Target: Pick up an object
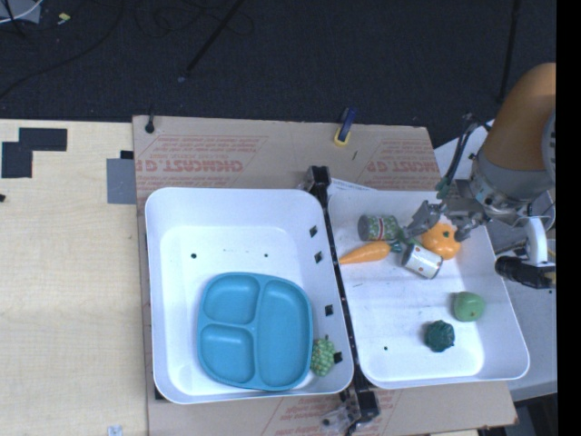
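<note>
The right bin (495,352) holds several small objects: an orange carrot (363,253), a green can (379,228) on its side, a silver can (421,260), a rounded orange piece (442,241), a light green ball (468,306) and a dark green broccoli-like piece (440,335). My gripper (445,222) reaches in from the right, low over the bin's far right part. It is open, its dark fingers spread to either side of the orange piece's top. The silver can lies just left of and below it. Nothing is lifted.
The left bin (172,243) holds a blue divided plate (254,330) and a green bunch of grapes (321,356) in its near right corner. A black divider (329,271) separates the bins. A blue-yellow clamp (344,126) sits at the board's far edge.
</note>
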Available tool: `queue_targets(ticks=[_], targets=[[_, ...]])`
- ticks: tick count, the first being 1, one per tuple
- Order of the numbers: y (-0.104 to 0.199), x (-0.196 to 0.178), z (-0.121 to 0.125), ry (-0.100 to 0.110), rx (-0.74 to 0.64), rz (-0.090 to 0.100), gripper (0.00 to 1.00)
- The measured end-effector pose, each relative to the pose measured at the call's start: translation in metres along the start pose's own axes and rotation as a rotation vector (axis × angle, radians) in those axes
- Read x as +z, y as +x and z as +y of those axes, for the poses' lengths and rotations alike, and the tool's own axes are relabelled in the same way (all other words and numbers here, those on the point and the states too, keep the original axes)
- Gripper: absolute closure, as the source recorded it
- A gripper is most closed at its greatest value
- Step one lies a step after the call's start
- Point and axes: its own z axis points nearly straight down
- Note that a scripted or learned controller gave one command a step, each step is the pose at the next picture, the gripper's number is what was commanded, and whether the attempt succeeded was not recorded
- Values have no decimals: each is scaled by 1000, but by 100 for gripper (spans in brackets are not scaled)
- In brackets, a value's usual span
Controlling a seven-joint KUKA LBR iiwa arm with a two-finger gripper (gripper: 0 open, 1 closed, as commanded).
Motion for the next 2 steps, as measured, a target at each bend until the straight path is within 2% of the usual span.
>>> queue_targets(ticks=[1, 2], targets=[[0, -9, 3, -14, -2, -3, 0], [8, 42, -4, -9, -2, -1, 0]])
